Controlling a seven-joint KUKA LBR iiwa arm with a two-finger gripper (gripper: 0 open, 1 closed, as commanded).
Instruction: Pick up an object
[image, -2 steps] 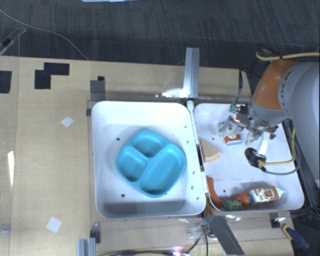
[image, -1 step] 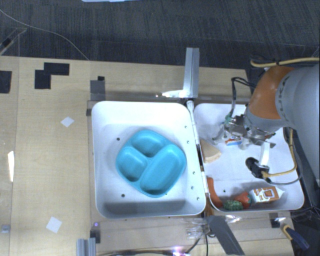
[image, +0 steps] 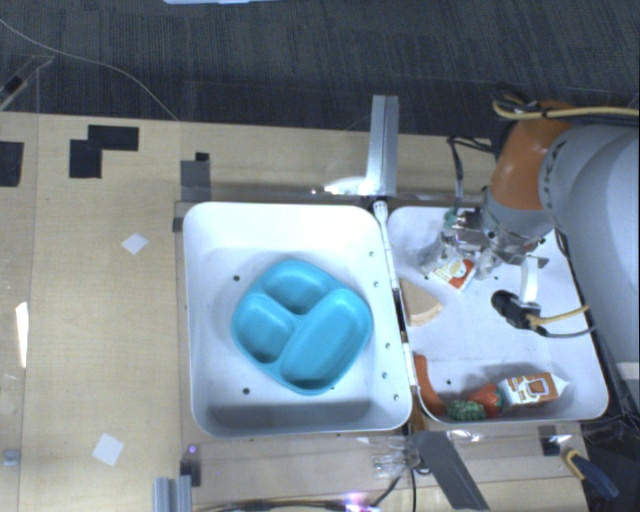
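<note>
Jaws are hanging low over the far-left part of the right bin, w/ a small red-and-white packet lying right under the tips, approx touching; can't tell if they're open, closed or gripping it. Pale wedge is sitting just beside the packet, toward the near side. Orange-and-white carton, green piece & red piece are lying along the near wall, well apart from the jaws. Blue divided tray is resting in the left bin.

L bin: blue 3-compartment tray lying centre | bench: black markers far-L, white paper scraps near L edge
</note>
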